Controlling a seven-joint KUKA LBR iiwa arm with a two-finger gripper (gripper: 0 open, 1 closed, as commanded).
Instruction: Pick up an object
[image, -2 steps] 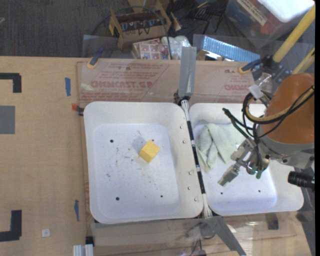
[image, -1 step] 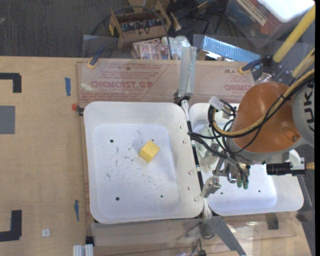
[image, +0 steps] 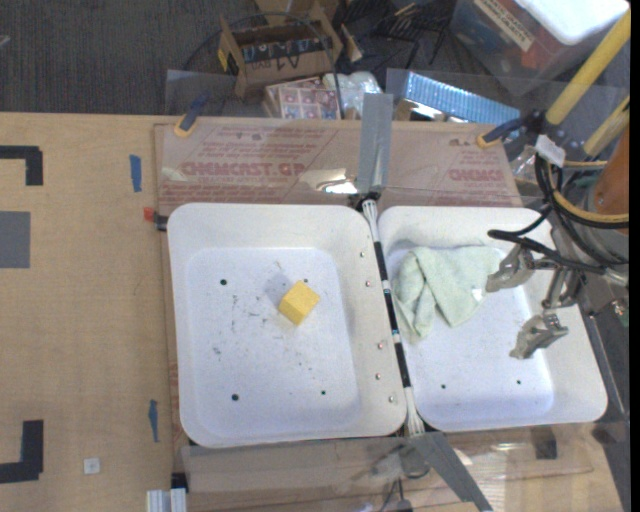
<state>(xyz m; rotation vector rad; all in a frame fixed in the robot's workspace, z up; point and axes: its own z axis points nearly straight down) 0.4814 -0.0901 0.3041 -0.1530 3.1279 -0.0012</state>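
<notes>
pale green cloth (image: 440, 285) lies ungrasped in the right bin (image: 500, 400); the gripper (image: 525, 305) hangs spread and holding nothing beside it, so picking remains.

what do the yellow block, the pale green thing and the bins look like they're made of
Yellow block: probably foam or sponge, matte with soft-looking edges; could be painted wood.
Pale green thing: cloth, likely a towel, since it lies crumpled in soft folds.
Bins: seemingly moulded white plastic, smooth with a slight sheen, rounded corners, scuffed with dark specks.
</notes>
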